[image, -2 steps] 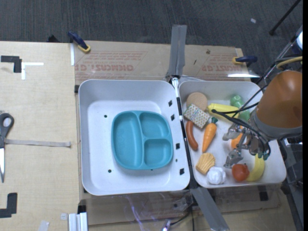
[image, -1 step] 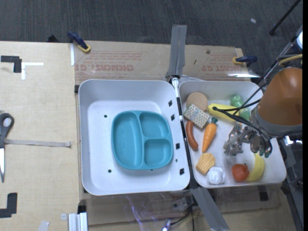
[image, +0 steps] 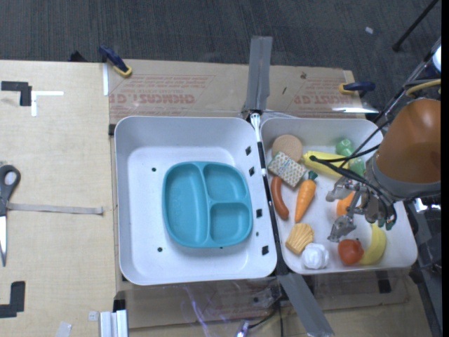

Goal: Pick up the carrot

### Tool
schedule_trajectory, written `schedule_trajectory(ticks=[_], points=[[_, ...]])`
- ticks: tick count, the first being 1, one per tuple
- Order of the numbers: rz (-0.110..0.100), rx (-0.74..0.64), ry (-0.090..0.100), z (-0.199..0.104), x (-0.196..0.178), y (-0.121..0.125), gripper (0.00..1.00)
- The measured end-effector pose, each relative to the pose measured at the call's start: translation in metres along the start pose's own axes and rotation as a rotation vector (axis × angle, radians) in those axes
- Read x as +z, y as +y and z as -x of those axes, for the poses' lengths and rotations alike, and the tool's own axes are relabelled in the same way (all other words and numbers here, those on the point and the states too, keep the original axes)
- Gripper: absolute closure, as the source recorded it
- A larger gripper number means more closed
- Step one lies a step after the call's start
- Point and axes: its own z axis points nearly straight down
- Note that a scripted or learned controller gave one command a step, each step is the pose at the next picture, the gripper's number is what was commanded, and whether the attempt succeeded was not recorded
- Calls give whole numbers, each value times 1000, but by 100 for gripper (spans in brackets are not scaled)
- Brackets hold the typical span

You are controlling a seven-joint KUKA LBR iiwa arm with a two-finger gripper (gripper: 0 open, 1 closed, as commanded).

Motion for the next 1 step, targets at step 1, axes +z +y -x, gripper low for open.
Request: schedule_trajectory(ticks=[1], points=[[-1,-2,-6,3,-10,0,100]])
